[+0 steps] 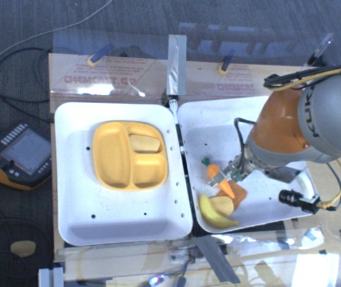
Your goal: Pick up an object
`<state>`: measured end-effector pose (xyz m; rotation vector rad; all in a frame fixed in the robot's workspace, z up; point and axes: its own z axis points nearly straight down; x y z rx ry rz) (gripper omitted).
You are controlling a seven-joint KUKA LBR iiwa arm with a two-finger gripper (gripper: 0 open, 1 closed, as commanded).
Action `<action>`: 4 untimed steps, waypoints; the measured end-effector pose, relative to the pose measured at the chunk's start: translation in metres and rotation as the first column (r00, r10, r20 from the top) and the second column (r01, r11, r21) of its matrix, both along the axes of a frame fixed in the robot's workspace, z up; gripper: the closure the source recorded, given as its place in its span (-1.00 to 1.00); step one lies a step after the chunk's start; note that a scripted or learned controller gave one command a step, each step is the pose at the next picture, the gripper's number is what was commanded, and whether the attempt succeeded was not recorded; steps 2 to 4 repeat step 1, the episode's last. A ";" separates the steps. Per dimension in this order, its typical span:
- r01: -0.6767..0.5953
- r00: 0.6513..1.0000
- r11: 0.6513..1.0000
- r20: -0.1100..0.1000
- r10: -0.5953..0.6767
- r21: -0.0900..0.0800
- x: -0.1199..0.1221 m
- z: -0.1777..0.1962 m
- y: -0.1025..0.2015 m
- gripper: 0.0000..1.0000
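Just orange carrot (pixel 225 187) (green top), w/ gripper (pixel 234 173)

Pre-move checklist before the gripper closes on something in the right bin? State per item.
1. Gripper over the right bin: ok.
2. Target nearby: carrot beside the gripper, second carrot piece just below: ok.
3. Object between fingers: cannot tell.
4. Clutter: banana and potato-like piece touch each other near the carrots: not ok.
5. Yellow divided tray in the left bin, away from the arm: ok.
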<state>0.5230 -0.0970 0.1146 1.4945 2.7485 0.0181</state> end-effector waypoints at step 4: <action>0.034 0.999 0.999 -0.016 -0.035 -0.006 0.040 0.146 0.064 1.00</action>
